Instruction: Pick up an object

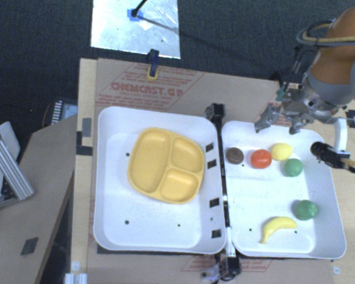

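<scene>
- From the camera view, we are seeing the gripper (279, 123) hanging over the far edge of the right bin (325, 242), its two fingers spread wide with nothing between them.
- We are judging the crowding as the main risk: the brown ball (234, 154), the red ball (261, 158), the yellow ball (281, 151) and a green ball (293, 167) are sitting in a tight row near that far edge, so a descending finger is likely landing on a neighbour and knocking things away.
- The round pieces are probably rolling off if pinched off-centre.
- Another green ball (307, 208) and the banana (277, 227) are lying near the bin's near right corner, well apart.
- The yellow plate (165, 165) is resting in the left bin (107, 224).
- The arm (347, 41) is reaching in over the far right corner, wrist bent downward.
</scene>
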You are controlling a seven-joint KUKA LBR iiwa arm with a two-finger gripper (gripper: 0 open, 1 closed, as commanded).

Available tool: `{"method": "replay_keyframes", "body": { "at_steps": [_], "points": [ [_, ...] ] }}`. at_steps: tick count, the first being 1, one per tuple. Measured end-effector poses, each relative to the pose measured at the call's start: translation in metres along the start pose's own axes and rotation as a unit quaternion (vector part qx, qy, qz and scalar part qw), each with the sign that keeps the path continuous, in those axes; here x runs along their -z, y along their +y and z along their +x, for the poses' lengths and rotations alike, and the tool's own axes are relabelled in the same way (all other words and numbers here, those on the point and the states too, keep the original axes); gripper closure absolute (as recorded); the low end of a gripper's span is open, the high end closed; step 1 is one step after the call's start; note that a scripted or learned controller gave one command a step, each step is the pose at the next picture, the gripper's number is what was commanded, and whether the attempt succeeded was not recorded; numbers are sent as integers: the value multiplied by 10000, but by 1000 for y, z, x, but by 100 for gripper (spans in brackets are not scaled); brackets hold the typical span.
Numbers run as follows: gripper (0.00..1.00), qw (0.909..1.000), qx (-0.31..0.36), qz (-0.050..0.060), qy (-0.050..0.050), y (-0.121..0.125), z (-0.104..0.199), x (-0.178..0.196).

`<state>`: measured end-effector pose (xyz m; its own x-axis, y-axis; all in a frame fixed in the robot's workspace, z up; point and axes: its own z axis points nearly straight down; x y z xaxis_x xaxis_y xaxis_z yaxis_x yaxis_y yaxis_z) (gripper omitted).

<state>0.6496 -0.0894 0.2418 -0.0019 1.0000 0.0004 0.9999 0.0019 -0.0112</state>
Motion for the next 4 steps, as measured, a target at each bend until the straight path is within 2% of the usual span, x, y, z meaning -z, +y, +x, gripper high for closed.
{"method": "replay_keyframes", "body": {
  "at_steps": [1,3,4],
  "points": [
    [0,10000,7,-63,-5,2,0,8],
    [0,10000,-6,-54,-2,-10,2,-106],
    [0,10000,-13,-77,9,-7,2,-153]
  ]
}}
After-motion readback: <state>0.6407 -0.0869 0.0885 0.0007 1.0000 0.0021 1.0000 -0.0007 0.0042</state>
